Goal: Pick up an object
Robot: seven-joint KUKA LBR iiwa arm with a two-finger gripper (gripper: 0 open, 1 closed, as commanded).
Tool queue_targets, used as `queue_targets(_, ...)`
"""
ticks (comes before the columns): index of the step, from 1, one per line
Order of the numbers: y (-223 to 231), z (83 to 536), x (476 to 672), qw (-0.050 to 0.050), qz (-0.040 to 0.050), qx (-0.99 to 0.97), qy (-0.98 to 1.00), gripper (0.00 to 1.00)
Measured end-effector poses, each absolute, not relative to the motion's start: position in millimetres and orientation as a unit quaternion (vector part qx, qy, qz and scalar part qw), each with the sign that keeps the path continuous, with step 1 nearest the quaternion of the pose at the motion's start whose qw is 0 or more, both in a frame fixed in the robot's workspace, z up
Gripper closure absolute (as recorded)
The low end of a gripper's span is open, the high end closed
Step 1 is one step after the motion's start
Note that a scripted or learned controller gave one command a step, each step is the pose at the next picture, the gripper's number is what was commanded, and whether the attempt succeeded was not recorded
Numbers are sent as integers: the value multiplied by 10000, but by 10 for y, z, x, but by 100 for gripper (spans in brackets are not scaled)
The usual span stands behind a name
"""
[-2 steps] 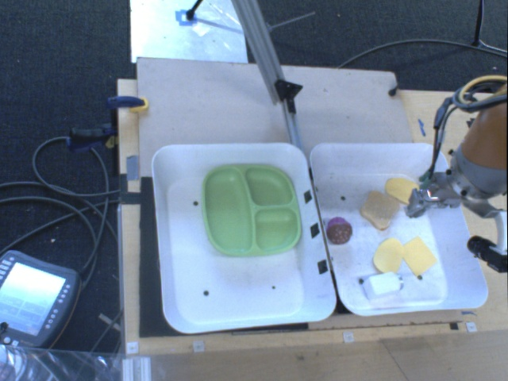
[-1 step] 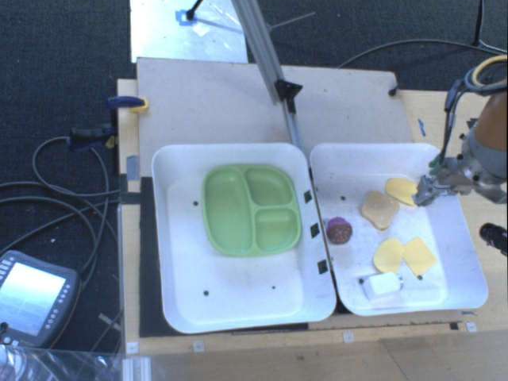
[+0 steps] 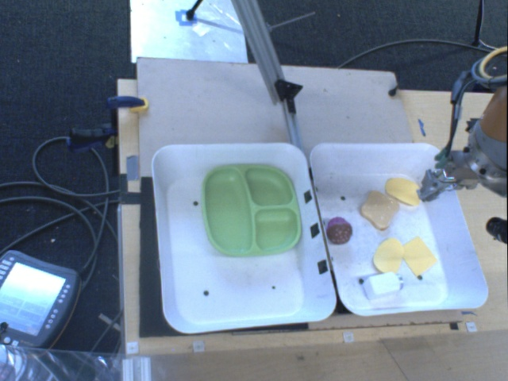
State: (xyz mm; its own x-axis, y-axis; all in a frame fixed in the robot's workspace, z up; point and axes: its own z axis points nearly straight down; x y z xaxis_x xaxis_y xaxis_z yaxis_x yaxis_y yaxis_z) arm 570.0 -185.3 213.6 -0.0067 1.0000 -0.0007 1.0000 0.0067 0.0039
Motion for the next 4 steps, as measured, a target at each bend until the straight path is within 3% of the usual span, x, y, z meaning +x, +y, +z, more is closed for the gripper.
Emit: queue_targets(4, 336, 2345, 6432, 7, 28, 7030, 7111, 100)
